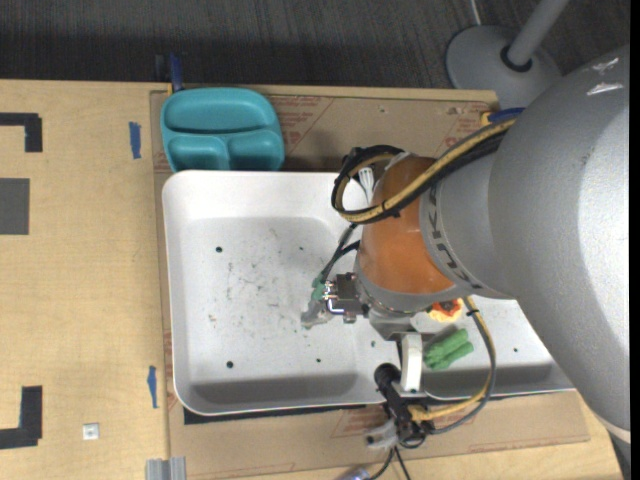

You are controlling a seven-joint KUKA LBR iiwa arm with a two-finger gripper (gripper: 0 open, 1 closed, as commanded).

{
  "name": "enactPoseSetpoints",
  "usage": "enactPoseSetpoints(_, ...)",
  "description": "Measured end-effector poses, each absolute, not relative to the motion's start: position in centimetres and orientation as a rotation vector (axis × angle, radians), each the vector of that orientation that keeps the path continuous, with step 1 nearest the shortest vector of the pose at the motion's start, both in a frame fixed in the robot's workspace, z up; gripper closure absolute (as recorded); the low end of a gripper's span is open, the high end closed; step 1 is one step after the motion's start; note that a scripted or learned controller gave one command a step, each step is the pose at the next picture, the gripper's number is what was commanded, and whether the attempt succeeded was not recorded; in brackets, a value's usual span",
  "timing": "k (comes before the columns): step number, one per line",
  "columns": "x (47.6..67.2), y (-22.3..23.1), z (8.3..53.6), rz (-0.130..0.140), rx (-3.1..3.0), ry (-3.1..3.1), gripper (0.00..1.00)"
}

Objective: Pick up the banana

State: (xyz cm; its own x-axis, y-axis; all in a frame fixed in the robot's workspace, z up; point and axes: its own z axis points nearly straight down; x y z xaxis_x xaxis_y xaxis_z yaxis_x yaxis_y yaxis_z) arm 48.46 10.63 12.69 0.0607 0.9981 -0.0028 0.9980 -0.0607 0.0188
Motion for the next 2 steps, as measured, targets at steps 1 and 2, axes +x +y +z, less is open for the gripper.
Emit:
enactPoseSetpoints(1, 48.52, 9.32, 13.76, -0.001, 2.283, 2.112, 1.00)
enactPoseSetpoints(2, 48.48, 9.57, 13.36, 0.004, 2.247, 2.153, 1.00)
